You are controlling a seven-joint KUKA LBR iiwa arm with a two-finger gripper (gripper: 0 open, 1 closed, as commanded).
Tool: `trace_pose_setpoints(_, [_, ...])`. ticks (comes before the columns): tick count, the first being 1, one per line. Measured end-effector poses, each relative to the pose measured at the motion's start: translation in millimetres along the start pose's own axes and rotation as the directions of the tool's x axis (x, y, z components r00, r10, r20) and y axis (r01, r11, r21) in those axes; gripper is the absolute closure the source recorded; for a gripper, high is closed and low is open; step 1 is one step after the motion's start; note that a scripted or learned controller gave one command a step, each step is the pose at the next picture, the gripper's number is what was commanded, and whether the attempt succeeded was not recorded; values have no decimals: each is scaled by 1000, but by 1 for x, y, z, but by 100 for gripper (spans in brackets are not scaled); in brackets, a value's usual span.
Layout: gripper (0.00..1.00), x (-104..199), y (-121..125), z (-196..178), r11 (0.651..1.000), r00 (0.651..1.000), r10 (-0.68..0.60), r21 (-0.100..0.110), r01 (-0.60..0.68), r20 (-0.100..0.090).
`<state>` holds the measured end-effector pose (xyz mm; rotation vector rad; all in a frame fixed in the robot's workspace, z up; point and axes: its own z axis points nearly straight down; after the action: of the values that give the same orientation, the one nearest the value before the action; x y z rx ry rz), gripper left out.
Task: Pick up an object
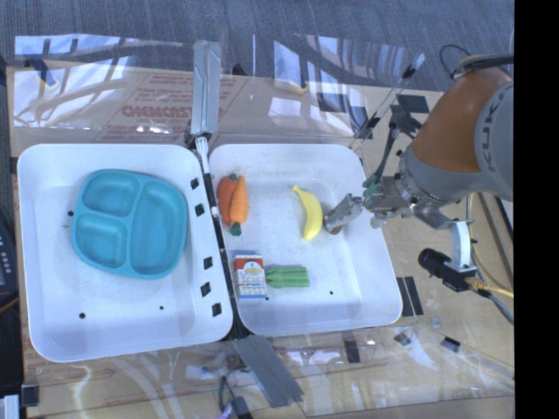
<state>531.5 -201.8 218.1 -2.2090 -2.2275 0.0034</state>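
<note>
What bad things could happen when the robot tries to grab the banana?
The gripper sits right beside the banana, at its right edge, so it might just push the fruit sideways instead of catching it. The banana is curved and smooth, so it may slip out. A shove could slide it toward the carrot.

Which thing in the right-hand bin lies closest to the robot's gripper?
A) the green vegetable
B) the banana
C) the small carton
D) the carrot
B: the gripper sits right beside the banana near the right bin's far side, while the carrot, small carton and green vegetable lie farther to the left.
</note>
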Motion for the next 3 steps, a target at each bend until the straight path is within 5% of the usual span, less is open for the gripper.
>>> trace_pose_setpoints(1, [0,-7,66,87,1000,1000,31,1,-31,0])
trace_pose_setpoints(2, [0,3,62,126,1000,1000,22,-3,-22,2])
trace_pose_setpoints(3, [0,38,20,86,979,979,204,1,-204,-1])
